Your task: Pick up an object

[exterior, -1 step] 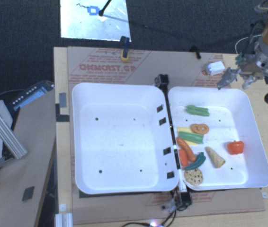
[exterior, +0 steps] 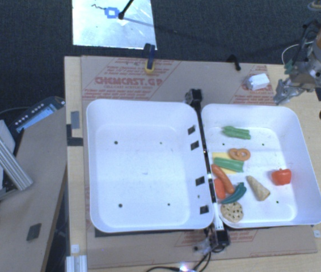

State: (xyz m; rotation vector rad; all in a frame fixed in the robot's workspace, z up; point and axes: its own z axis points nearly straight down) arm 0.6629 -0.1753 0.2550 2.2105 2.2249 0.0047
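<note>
I see the toy food clustered in the right bin: a red pepper nearest its right side, a cone and cookie lower, a green pod near the top. My gripper hangs above the bin's upper right corner, carrying nothing, so everything lies down and left of it; I cannot tell its opening

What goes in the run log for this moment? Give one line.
gripper: above right bin's far right corner, nothing visibly held | right bin: toy foods incl. red pepper, cookie | pick: not begun
</note>
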